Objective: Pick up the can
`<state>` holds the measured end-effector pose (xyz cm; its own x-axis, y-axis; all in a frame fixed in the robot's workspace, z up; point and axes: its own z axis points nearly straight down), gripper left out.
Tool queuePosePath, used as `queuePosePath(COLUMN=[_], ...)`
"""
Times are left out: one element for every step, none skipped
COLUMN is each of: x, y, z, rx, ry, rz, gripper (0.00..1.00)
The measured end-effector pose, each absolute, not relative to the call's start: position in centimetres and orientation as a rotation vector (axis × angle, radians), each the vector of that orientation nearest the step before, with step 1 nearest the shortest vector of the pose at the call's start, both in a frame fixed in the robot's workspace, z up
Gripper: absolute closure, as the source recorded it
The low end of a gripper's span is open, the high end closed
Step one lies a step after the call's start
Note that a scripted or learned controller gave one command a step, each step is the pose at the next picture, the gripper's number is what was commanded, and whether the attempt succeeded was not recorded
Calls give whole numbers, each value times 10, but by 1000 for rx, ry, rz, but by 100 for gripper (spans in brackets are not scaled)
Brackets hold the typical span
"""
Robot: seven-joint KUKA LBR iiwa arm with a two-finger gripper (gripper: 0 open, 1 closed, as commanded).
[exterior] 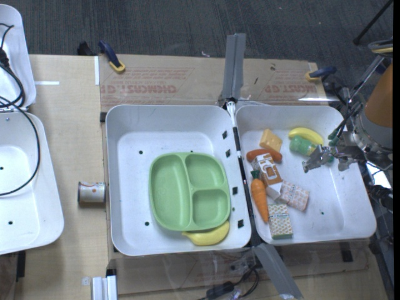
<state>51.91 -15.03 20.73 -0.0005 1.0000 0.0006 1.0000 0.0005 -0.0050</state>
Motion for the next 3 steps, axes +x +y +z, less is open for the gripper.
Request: queuePosePath(x=[547,544,494], y=[-114,-77,-197], z=[112,191,95], rx=[-2001,-1680,-1546], ry=[-2444,-2656,-2743], rz=[-13,1,1], gripper=[0,0,0])
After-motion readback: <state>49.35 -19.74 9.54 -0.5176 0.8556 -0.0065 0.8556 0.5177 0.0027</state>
